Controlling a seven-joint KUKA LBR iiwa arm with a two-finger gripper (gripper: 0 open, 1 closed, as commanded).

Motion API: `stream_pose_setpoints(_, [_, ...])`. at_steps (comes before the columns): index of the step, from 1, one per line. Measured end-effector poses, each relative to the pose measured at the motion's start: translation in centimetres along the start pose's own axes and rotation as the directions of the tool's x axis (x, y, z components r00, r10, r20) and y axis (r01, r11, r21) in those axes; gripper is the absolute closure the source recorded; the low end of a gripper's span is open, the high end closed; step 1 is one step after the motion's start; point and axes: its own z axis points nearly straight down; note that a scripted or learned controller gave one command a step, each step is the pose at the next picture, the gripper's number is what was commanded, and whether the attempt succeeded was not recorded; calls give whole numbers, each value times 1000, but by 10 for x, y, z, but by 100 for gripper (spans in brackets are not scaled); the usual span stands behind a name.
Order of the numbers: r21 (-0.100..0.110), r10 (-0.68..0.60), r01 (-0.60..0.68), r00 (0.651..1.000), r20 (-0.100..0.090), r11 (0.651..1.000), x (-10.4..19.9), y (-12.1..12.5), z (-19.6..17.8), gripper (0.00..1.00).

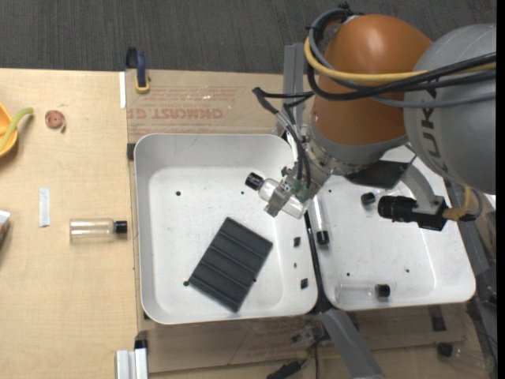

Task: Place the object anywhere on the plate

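Bottle at the gripper, plate down-left of it

A small clear bottle with a black cap [268, 188] sat high in the left bin [158, 164], near its right wall, long axis running upper-left (cap) to lower-right, right at the gripper [290, 186]. Whether it was actually clamped or just under the tool, I couldn't tell; finger opening wasn't readable under the wrist. The dark ribbed plate [230, 262] lay flat in the same bin, well apart, down and left of the gripper, tilted so its long side ran lower-left to upper-right. My read: next move would be a short carry down-left, then lower onto the plate. A second bottle [96, 228] lay out on the bench [71, 290].
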Motion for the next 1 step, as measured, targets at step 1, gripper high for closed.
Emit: stream_pose_setpoints(1, [4,263,-263,965,-2,965,71,28,105,100])
